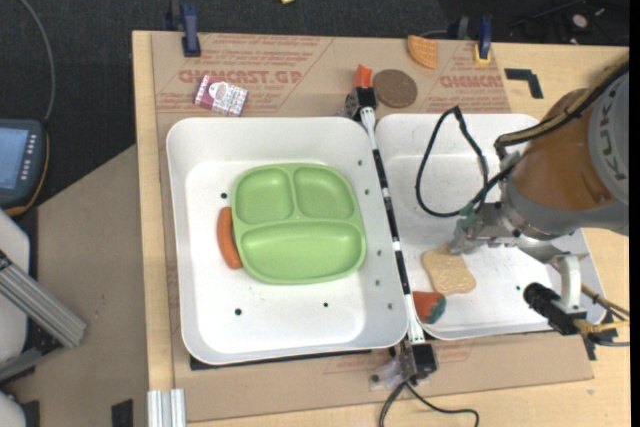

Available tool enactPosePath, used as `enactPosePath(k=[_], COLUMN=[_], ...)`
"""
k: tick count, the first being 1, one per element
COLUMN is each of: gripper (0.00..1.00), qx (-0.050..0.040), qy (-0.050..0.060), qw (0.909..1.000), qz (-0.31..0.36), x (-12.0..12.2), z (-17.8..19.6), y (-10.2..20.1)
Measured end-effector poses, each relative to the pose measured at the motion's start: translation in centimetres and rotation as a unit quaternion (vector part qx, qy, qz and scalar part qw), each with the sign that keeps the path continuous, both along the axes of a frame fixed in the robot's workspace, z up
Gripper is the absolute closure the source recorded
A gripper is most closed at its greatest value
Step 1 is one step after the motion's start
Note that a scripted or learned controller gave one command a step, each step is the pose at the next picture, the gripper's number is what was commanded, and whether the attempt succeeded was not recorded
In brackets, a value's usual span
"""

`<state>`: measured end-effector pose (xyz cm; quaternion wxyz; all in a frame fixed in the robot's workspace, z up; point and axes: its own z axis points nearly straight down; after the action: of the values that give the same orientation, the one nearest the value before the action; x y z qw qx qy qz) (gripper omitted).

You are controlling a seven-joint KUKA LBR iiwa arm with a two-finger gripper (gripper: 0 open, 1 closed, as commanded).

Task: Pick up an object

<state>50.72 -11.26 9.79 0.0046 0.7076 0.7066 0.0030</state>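
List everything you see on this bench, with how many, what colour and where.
Shallow white plastic bins: two, white, side by side; left, right.
Green three-compartment plastic plate: one, in left bin.
Orange sausage-shaped toy: one, against the plate's left edge.
Tan bread-slice toy: one, right bin, under the tool.
Small red-and-teal object: one, right bin's near-left corner.
Brown round disc: one, on bench behind bins.
Pink-and-white packet: one, bench, back left.
Arm: one, grey and orange, from right.
Tool: one, above the bread slice.

Looks down at a slant from above the bench (300, 55), taking in both bins (200, 315), arm (575, 165) entering at 3 o'clock.
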Motion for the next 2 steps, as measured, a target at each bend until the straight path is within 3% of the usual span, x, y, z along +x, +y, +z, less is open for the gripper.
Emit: enactPosePath(k=[1, 2], gripper=[0.0, 0.0], qx=[0.0004, -0.0005], qy=[0.001, -0.001], qw=[1.0, 1.0], qz=[0.0, 0.003], x=[0.0, 12.1], z=[-0.1, -1.3], y=[0.0, -0.4])
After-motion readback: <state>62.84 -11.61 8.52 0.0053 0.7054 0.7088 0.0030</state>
